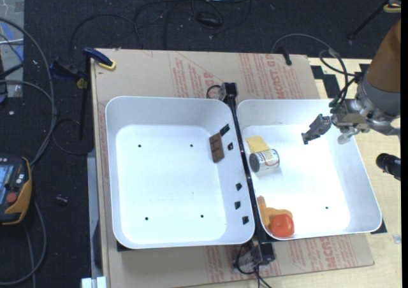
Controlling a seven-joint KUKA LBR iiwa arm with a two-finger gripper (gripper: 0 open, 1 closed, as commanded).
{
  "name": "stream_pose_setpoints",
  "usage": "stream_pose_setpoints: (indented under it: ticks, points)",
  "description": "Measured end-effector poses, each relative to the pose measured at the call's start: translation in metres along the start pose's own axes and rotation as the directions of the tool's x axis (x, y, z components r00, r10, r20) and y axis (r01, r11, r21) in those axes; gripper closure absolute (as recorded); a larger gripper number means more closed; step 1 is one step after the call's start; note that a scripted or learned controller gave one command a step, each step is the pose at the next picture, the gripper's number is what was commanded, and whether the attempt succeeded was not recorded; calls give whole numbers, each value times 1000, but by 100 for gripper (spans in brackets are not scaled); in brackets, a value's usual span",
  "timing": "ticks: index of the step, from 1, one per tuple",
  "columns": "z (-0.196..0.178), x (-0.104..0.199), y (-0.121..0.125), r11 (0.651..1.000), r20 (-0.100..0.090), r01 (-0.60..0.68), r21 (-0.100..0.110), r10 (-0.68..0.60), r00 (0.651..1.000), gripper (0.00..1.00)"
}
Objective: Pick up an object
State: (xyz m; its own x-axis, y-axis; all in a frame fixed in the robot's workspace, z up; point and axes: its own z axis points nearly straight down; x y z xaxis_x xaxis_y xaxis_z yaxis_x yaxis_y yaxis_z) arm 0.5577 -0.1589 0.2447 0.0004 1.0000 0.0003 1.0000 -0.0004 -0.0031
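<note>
In the right bin (331, 172), a small silver can (264, 160) lies on its side next to a yellow block (256, 143), both near the bin's left wall. A red tomato-like ball (282, 224) rests against an orange piece (266, 210) in the front left corner. In the left bin (166, 172), a brown bar (217, 147) leans on the right wall. My gripper (331, 132) hovers over the back right part of the right bin, to the right of the can. It is open, with nothing between its fingers.
A black divider with clips (239, 165) runs between the two bins. The bins sit on a cardboard sheet (191, 70). Cables (210, 16) trail behind on the dark floor. A handheld controller (13, 188) lies at the far left.
</note>
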Motion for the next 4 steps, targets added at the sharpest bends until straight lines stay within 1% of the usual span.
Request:
stream_pose_setpoints:
  ticks: [1, 2, 3, 4]
  points:
    - [-1, 0, 1, 1000, 0, 0, -3, 0, 1000, 0]
    - [43, 6, -2, 1000, 0, 1, 0, -1, 1000, 0]
    - [97, 16, 0, 1000, -1, 1, 2, -1, 1000, 0]
    - [149, 17, -1, 1000, -1, 1, 2, -1, 1000, 0]
